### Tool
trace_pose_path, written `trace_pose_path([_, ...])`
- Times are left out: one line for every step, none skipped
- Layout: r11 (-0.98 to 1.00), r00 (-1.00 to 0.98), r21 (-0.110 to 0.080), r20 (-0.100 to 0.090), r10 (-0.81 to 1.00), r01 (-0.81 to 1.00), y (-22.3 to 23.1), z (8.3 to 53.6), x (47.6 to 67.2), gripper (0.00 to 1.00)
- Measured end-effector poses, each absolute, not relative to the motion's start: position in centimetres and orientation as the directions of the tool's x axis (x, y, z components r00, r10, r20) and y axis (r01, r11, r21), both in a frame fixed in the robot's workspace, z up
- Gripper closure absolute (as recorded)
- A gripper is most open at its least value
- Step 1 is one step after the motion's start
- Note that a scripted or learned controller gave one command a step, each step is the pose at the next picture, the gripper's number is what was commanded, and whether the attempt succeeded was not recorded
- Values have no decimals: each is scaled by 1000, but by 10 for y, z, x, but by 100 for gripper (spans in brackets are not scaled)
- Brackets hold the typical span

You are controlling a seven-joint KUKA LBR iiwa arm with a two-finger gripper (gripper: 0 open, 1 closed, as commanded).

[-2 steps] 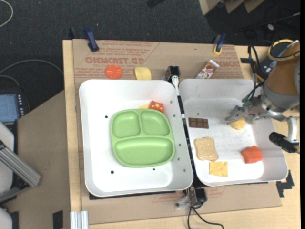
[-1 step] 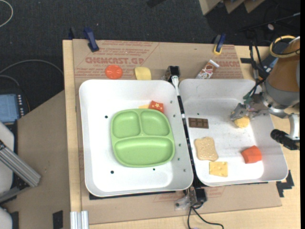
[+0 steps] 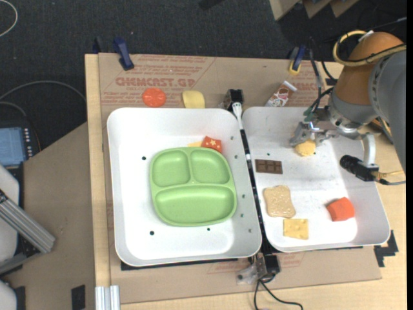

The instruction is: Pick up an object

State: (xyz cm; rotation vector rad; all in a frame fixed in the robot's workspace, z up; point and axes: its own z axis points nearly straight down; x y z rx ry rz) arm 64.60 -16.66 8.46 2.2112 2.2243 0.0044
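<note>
My gripper (image 3: 308,133) is low in the right bin (image 3: 368,234), near its back edge. A small yellow lump (image 3: 306,149) lies just below the gripper tip and touches or nearly touches it. Also on the right bin's floor are a brown chocolate bar (image 3: 268,166), a tan cracker (image 3: 279,201), a yellow cheese square (image 3: 296,228) and an orange block (image 3: 340,209). The grey arm with its orange band (image 3: 368,57) comes in from the upper right.
The left bin (image 3: 122,192) holds a green divided plate (image 3: 191,186), with a red piece (image 3: 212,143) behind it. On the cardboard behind the bins lie an orange disc (image 3: 153,97), a yellow item (image 3: 193,99), a black object (image 3: 233,97) and a wrapper (image 3: 281,95).
</note>
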Motion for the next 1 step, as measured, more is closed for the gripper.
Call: trace_pose_path([7, -7, 5, 1, 1000, 1000, -84, 191, 610, 100])
